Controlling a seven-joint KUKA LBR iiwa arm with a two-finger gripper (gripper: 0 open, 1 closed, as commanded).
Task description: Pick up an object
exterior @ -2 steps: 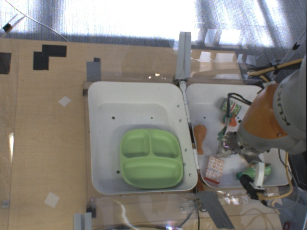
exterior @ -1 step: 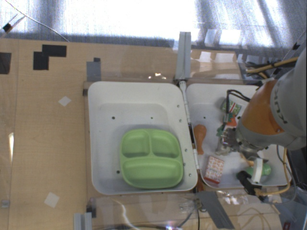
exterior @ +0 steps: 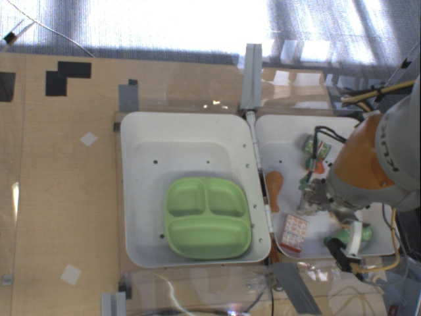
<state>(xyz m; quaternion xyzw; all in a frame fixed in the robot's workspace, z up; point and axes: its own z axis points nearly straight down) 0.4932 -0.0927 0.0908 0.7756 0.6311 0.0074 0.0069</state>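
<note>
My gripper (exterior: 309, 198) hangs low over the middle of the right bin (exterior: 279, 133), under the grey arm with its orange band (exterior: 362, 160). Just left of it lies an orange-brown drumstick-shaped toy (exterior: 273, 188). A small red-and-white patterned box (exterior: 295, 233) lies in front of the gripper near the bin's front wall. A green-and-white packet (exterior: 316, 147) sits behind it toward the back. A green object (exterior: 363, 233) peeks out beneath the arm at the front right. I see nothing held.
The left bin (exterior: 141, 137) holds a green divided plate (exterior: 208, 217) in its front half. A metal divider post (exterior: 250, 78) stands between the bins at the back. Black tape marks (exterior: 66, 76) lie on the wooden bench.
</note>
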